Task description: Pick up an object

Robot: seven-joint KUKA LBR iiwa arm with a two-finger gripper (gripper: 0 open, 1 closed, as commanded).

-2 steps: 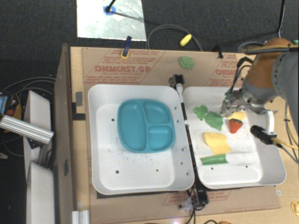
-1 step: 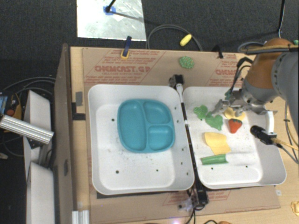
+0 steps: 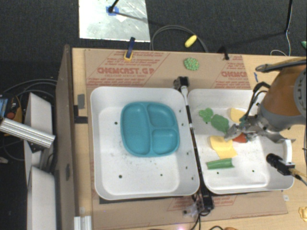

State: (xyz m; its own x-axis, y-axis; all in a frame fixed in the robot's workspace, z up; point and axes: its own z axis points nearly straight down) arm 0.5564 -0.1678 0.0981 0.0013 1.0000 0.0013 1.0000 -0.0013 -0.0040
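Lowering claw [image 3: 236, 134], grip state unclear, squarely over red piece [image 3: 241, 139] at yellow slice's [image 3: 223, 147] two o'clock, avoiding green neighbours.

two white bins: the left bin [image 3: 108, 176] and the right bin [image 3: 249, 181]. one blue divided tray [image 3: 149, 128] with three compartments. in the right bin, two yellow pieces [image 3: 223, 147] [image 3: 236, 114], three green pieces [image 3: 206, 113] [image 3: 220, 123] [image 3: 219, 164] and one red piece [image 3: 240, 139]. one green dotted disc [image 3: 191, 63] on the bench [image 3: 144, 68].
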